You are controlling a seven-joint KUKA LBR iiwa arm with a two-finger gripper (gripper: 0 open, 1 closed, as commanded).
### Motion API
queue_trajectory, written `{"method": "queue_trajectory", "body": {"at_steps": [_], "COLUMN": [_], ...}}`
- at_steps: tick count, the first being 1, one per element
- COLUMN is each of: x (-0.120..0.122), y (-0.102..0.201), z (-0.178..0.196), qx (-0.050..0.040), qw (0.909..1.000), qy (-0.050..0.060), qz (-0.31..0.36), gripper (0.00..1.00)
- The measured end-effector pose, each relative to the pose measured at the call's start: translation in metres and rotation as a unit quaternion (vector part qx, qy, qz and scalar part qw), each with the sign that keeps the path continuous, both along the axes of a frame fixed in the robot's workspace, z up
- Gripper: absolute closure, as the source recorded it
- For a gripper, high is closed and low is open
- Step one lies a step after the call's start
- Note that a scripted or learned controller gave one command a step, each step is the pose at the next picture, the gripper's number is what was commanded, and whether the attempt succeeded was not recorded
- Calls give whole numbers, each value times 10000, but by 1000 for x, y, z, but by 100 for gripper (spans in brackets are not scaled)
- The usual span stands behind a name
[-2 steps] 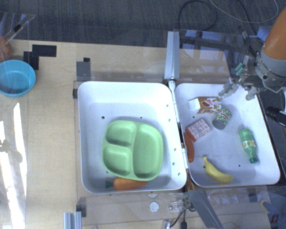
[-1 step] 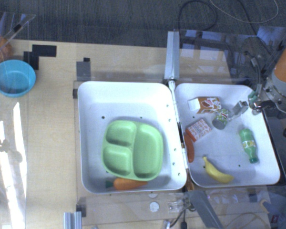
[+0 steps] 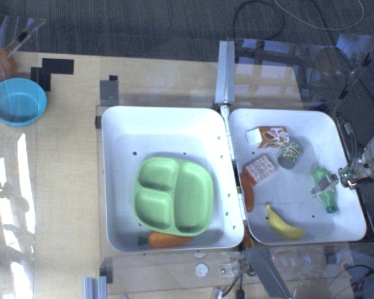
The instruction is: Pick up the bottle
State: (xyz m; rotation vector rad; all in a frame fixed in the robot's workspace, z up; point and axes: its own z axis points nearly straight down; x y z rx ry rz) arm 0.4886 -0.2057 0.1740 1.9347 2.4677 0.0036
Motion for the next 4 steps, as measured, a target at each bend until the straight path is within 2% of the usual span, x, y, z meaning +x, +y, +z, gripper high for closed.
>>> {"method": "queue_trajectory", "body": {"at_steps": [1, 2, 3, 4], "x": [40, 108, 59, 112], "y": [1, 10, 1, 2], "z": [-84, 36, -66, -86], "qx": [1, -4, 3, -2], "qw": [9990, 10000, 9996, 10000], "qy": [-41, -21, 4, -17], "qz": [-434, -12, 300, 84], "gripper": [0, 0, 0, 0]}}
